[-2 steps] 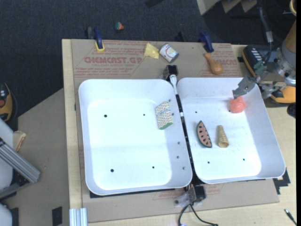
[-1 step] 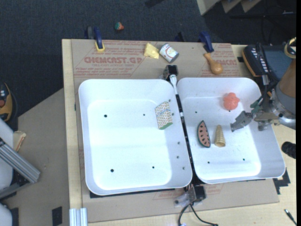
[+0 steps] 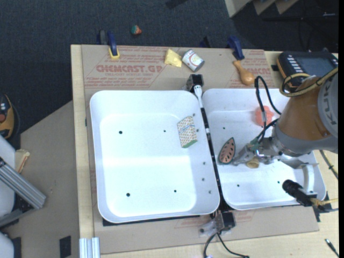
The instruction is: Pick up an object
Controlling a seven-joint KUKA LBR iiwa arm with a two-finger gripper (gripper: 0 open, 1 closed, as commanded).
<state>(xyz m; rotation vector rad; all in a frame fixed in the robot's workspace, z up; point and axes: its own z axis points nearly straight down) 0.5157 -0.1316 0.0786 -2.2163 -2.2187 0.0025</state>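
In the right bin (image 3: pixel 258 198), a brown leaf-shaped object (image 3: pixel 227 150) lies near the left wall. My gripper (image 3: pixel 243 156) is low in this bin, just right of the brown object, its tip close to or touching it. A small tan piece (image 3: pixel 252 164) sits right under the gripper. Behind the arm, a pink object (image 3: pixel 263 115) rests near the bin's back. The left bin (image 3: pixel 140 165) holds a patterned flat packet (image 3: pixel 186 131) near its right wall.
Behind the bins, on the bench, lie a yellow piece (image 3: pixel 173 58), a small white box (image 3: pixel 193 61), an orange-tan object (image 3: pixel 244 73) and two blue clamps (image 3: pixel 113 42). A black-tipped tool (image 3: pixel 195 83) sits at the bins' divider. A dark handheld device (image 3: pixel 306 66) is at the back right.
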